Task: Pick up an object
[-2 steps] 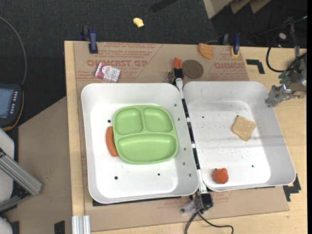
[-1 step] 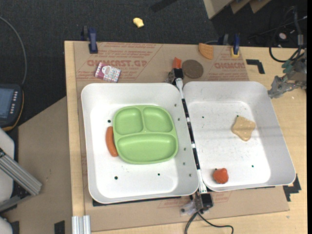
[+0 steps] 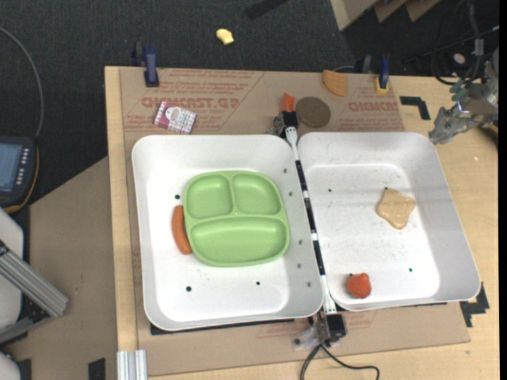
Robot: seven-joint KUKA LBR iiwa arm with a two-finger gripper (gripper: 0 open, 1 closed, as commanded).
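The right bin (image 3: 444, 212) holds a tan, bread-like piece (image 3: 394, 209) near its middle right and a small red fruit-like item (image 3: 359, 285) by its front edge. In the left bin (image 3: 150, 212) lies a green divided plate (image 3: 236, 217), with an orange sausage-shaped item (image 3: 181, 229) against its left side. My gripper (image 3: 458, 115) hangs outside the bins, beyond the right bin's far right corner, well away from every object. Nothing is seen in it.
On the cardboard behind the bins lie a brown disc (image 3: 314, 112), an orange wedge (image 3: 335, 82), a small orange piece (image 3: 287, 101) and a pink-white packet (image 3: 174, 117). Blue clamps (image 3: 148, 63) (image 3: 383, 71) grip the back edge. A yellow item (image 3: 225, 36) sits on the floor.
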